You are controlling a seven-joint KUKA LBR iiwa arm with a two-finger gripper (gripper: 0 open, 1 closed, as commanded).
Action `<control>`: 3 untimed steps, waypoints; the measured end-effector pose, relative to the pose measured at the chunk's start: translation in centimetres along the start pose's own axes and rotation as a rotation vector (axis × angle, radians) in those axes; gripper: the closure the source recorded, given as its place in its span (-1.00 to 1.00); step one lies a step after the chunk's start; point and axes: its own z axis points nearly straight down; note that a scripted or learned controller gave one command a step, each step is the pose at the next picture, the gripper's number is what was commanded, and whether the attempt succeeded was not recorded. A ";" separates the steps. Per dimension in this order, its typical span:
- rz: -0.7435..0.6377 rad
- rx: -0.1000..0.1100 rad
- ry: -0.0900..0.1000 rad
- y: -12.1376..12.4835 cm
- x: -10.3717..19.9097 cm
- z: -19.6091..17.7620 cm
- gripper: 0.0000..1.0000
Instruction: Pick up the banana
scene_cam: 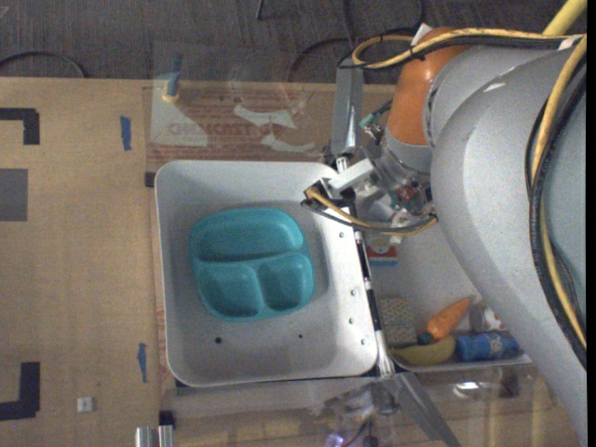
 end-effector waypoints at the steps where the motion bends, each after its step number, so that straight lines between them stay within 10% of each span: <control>1: -0.142 0.011 0.007 6.8 -0.5 -3.6 -1.00; 3: -0.411 0.013 0.007 17.9 -11.9 3.1 -1.00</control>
